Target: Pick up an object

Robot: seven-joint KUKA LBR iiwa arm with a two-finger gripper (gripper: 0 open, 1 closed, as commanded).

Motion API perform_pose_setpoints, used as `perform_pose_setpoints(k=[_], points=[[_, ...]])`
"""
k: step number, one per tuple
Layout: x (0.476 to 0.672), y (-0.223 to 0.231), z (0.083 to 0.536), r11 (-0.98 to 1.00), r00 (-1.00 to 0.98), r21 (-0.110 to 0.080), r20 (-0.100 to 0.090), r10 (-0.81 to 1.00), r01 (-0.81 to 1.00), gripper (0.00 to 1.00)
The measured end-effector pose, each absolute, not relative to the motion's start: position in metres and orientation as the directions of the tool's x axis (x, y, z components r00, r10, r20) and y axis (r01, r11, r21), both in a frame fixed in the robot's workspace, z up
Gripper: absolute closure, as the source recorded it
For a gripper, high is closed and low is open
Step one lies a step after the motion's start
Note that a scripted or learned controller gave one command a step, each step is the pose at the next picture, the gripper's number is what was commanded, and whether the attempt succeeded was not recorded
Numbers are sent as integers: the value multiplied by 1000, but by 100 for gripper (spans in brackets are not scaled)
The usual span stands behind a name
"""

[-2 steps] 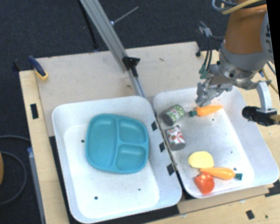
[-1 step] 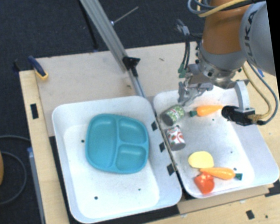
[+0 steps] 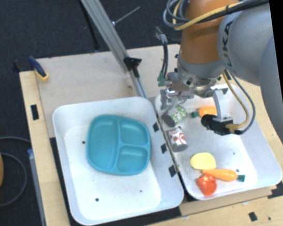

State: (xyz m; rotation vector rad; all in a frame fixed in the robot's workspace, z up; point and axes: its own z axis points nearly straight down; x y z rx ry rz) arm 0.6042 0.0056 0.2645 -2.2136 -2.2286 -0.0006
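You're mid-reach, gripper [image 3: 171,112] low over the can [image 3: 177,139] near the right bin [image 3: 259,169]'s left wall, can't tell finger state, so next drop and close.

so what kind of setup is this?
Likely a robot lab pick-testing bench: two white bins on a plywood board, toy food like a carrot and tomato, and an aluminium rail overhead.

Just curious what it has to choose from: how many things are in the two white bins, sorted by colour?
Teal: 1, the divided plate in the left bin
Yellow: 1
Orange: 2, the carrot and a piece by the arm
Red: 1
Red and silver: 1, a can
Green: 1, partly hidden
Total: 7
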Motion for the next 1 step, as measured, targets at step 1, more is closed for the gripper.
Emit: perform_pose_setpoints(k=[1], points=[[597,62,264,8,-8,0,1,1000,1000,100]])
